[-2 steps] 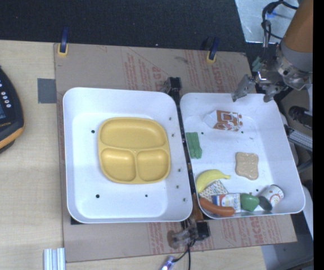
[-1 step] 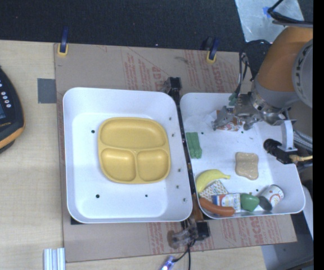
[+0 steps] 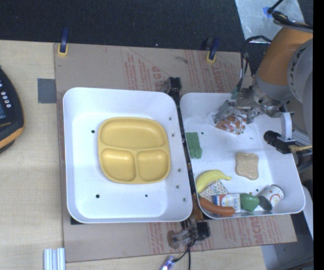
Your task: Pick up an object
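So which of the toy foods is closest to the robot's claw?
The crinkly red-and-silver packet, right beneath the gripper; the bread slice, banana and green piece lie further away.

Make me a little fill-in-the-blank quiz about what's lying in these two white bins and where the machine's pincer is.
1. The yellow divided plate lies in the ___ bin.
2. The slice of toast lies in the ___ bin.
3. The green block lies beside the right bin's ___ wall.
4. The pincer is over a crinkled ___.

Missing words: left; right; left; packet
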`<state>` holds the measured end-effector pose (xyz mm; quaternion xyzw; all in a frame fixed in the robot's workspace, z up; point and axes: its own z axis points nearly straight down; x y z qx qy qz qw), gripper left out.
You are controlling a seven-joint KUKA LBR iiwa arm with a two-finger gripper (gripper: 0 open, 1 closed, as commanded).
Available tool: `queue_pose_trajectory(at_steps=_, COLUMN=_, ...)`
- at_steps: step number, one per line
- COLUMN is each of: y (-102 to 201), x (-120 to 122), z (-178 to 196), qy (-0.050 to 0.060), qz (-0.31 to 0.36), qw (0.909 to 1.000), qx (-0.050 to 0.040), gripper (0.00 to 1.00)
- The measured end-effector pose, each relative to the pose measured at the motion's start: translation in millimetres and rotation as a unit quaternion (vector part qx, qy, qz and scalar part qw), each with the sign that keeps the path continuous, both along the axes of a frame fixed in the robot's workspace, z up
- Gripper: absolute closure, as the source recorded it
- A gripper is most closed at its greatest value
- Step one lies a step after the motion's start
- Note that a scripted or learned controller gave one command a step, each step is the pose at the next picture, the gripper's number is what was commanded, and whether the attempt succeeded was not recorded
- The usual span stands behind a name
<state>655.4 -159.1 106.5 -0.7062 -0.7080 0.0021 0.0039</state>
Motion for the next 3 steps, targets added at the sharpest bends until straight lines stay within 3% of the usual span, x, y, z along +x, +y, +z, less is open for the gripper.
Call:
queue_pose_trajectory(at_steps=1, y=-0.3, x=0.2, z=10.7, qy=0.001, qz=0.001, qw=1.0000, qx=0.0001, gripper=1.00)
queue_pose_trajectory(at_steps=2, y=54.1, x=-7.8, z=30.1, qy=-0.002, qz=0.002, qw=1.0000, qx=-0.0013, gripper=1.00)
queue_pose_trajectory(at_steps=3, y=93.3, x=-81.1, z=85.6, qy=-0.002, qz=0.002, qw=1.0000, qx=-0.0017, gripper=1.00)
